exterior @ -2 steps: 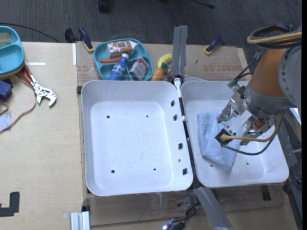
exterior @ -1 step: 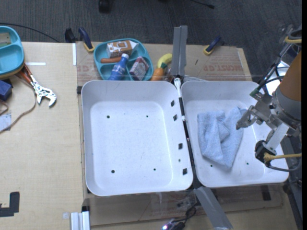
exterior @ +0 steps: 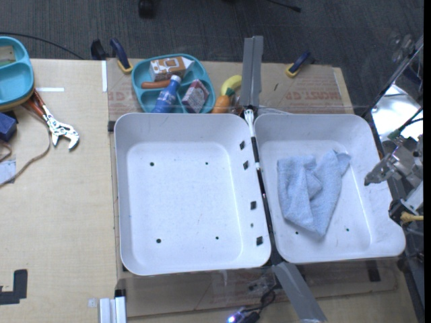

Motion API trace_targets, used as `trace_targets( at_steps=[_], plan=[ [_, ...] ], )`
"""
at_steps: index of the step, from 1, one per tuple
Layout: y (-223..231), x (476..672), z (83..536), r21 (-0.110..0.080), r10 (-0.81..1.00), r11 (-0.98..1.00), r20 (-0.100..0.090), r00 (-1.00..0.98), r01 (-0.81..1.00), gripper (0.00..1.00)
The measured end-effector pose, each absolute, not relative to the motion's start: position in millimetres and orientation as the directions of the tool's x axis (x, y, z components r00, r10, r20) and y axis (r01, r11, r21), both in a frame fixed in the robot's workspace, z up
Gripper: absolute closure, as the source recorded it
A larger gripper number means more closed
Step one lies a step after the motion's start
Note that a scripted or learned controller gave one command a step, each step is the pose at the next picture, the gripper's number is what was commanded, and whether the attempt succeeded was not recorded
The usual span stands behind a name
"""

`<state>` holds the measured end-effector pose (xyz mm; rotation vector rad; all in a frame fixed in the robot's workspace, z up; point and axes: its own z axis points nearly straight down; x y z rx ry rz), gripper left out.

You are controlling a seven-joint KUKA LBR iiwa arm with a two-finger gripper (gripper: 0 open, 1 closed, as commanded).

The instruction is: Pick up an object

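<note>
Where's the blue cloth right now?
The crumpled blue cloth lies in the right-hand white bin, near its middle, with the gripper at the bin's right rim.

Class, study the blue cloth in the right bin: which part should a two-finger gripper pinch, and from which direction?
Pinch the raised fold near the middle of the blue cloth, coming straight down from above. It lies crumpled in the right bin, so its ridges likely give the fingers something to close on; the flat edges offer less.
</note>
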<state>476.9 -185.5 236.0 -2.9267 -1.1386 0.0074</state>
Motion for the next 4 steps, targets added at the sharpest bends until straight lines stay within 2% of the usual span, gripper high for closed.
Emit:
trace_targets(
  at_steps=[1, 2, 3, 4],
  plan=[
    [-194, 482.5, 211, -0.003, 0.440, -0.898, -0.005, 0.898, 0.440, 0.00],
    [-219, 496.9, 185, -0.002, 0.240, -0.971, -0.006, 0.971, 0.240, 0.00],
    [-222, 476.2, 136, -0.004, 0.198, -0.980, -0.005, 0.980, 0.198, 0.00],
    [-222, 476.9, 158, -0.002, 0.202, -0.979, -0.003, 0.979, 0.202, 0.00]
  ],
)
